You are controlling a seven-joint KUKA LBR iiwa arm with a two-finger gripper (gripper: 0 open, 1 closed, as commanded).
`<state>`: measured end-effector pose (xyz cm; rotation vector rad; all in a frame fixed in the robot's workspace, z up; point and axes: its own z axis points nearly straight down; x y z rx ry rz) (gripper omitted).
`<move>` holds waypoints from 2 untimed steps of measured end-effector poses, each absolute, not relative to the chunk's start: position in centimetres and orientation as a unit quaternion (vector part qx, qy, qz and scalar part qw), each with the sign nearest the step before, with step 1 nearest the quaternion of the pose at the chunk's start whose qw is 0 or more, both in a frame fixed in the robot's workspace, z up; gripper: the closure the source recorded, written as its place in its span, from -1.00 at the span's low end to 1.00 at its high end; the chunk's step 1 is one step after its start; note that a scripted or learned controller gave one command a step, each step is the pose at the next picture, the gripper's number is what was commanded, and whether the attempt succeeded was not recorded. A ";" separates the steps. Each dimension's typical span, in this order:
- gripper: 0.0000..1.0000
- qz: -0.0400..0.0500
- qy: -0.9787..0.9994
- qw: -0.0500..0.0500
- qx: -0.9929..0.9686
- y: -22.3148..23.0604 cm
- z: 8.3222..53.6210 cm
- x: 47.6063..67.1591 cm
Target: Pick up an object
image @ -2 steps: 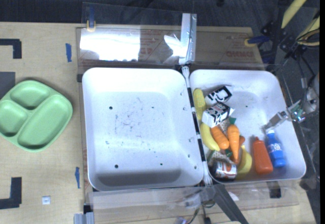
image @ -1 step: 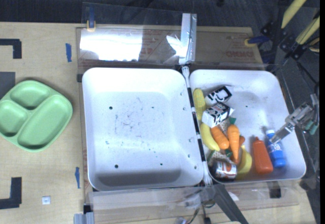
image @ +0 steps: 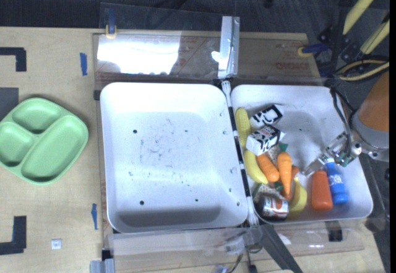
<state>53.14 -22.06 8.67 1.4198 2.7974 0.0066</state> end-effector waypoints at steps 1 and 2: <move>-1.00 0.002 0.892 0.002 0.453 -22.1 8.7 53.1; 1.00 0.002 0.891 0.006 0.453 -22.2 9.8 53.3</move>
